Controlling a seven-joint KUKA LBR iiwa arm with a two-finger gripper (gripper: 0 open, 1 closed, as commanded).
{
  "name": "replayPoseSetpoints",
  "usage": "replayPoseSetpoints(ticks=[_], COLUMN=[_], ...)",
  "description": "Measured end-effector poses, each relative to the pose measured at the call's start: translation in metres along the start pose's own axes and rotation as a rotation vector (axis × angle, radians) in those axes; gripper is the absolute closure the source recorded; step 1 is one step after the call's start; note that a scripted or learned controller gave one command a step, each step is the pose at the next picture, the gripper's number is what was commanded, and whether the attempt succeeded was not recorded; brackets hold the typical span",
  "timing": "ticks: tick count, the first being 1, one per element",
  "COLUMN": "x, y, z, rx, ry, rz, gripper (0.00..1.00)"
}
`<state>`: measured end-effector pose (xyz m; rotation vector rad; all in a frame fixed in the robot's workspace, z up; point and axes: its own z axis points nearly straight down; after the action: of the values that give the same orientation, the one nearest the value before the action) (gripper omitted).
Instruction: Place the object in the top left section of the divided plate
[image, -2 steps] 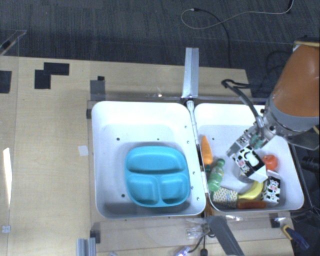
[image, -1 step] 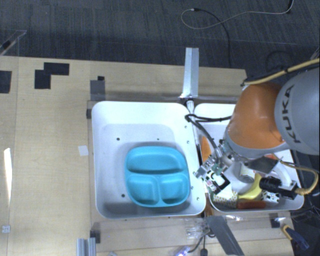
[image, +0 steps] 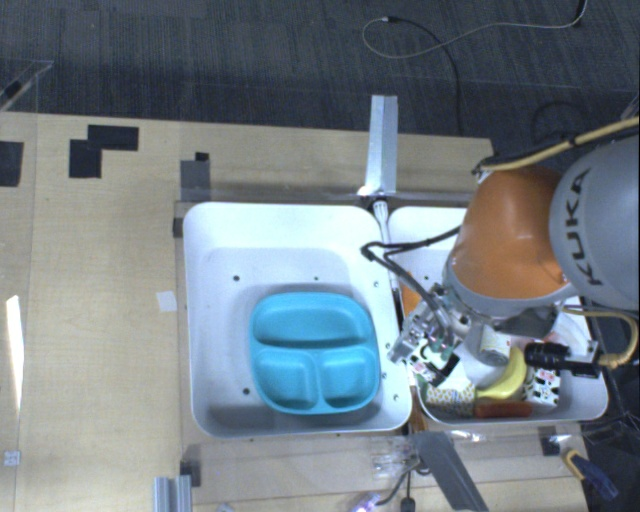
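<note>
A blue divided plate (image: 313, 352) lies in the left white bin (image: 215, 260), with one wide section at the top and two smaller ones below. All its sections look bare. My gripper (image: 428, 345) hangs low over the left part of the right bin (image: 590, 400), under the orange wrist band (image: 505, 240). Its fingers are lost among cables and clutter. A yellow banana (image: 507, 378) lies just right of the gripper in the right bin.
A dark red-brown object (image: 503, 408) lies below the banana, and a patterned item (image: 452, 397) sits at the bin's front left. A small red and white item (image: 543, 385) is at the right. A metal post (image: 382, 145) stands behind the bins.
</note>
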<state>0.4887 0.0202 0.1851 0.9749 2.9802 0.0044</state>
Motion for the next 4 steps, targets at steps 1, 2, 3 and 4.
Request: replayPoseSetpoints(ticks=[1,2,3,4], x=[0.022,-0.029,-0.026,0.006], y=[0.03,0.037,-0.015,0.008], z=[0.0,-0.098,-0.031,0.0], rx=[-0.001,-0.002,0.0,-0.001], ry=[0.001,-0.003,-0.001,-0.001], rz=[-0.337,-0.216,-0.314,-0.351], gripper=[1.0,1.0,1.0,1.0])
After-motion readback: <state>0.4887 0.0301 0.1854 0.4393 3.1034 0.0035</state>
